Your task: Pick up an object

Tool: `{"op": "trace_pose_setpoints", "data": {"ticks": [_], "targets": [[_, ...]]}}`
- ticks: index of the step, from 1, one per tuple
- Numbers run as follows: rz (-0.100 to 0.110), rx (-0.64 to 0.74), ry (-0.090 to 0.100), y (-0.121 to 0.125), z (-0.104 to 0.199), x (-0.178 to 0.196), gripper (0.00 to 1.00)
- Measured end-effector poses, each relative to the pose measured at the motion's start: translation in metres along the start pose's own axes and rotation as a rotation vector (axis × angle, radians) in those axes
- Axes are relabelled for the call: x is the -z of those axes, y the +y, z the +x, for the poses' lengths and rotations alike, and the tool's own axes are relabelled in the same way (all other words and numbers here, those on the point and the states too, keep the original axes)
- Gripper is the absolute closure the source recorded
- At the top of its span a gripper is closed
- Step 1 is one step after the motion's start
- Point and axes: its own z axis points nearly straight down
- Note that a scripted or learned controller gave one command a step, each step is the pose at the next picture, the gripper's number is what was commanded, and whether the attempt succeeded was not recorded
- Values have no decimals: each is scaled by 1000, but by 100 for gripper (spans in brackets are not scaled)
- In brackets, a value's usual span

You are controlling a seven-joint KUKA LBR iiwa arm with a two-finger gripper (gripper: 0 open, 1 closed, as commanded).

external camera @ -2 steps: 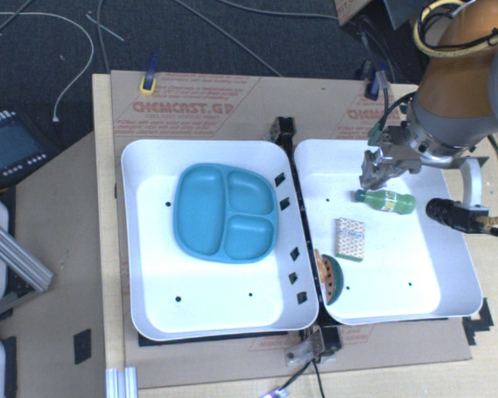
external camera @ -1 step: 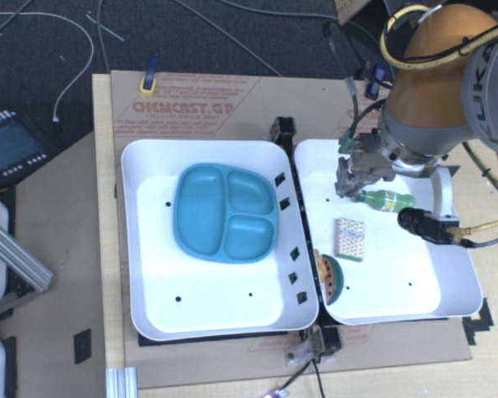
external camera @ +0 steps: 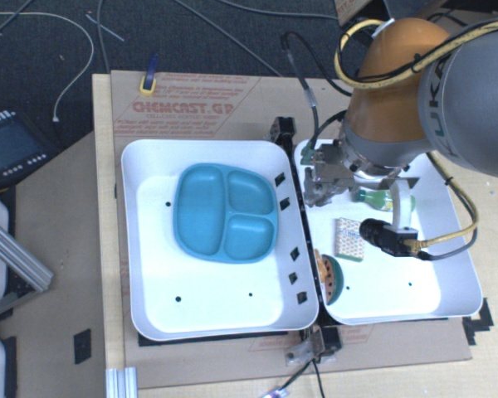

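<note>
End effector (external camera: 328,181) hovers at right bin's (external camera: 448,293) 10 o'clock, grip state unclear. Packet (external camera: 348,238) at 5 o'clock from it looks light, flat, crinkly; pinch across its short edges.

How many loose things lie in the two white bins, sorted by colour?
Blue: 1, the blue divided plastic plate in the left bin.
Green: 2, the pale green object and the round green-and-orange piece in the right bin.
White patterned: 1, the small speckled packet.
Total: 4

A small dark-screened device (external camera: 10,143) (partly cropped) sits left of the bench beside loose cables (external camera: 75,31).
</note>
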Motion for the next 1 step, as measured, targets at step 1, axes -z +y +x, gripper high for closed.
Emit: {"op": "trace_pose_setpoints", "data": {"ticks": [1], "targets": [[1,0,0,-19,54,-17,100]]}}
